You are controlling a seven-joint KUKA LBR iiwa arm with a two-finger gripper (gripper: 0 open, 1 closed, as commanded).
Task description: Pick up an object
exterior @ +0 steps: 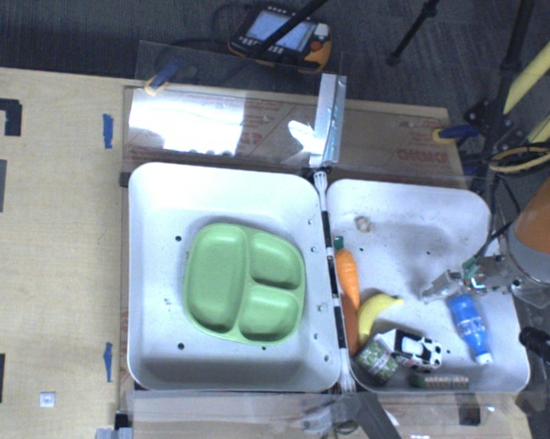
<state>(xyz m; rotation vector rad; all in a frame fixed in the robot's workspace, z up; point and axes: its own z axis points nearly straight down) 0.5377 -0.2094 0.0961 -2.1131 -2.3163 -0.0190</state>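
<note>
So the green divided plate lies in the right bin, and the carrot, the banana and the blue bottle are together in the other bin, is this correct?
Not quite. The camera view shows the green divided plate in the left bin, not the right one. The carrot, the banana and the blue bottle are together in the right bin.

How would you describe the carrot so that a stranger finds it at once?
Look in the right bin, along its left wall. The carrot lies there lengthwise, beside the yellow banana. It is the one long orange thing, thinner than the banana.
</note>
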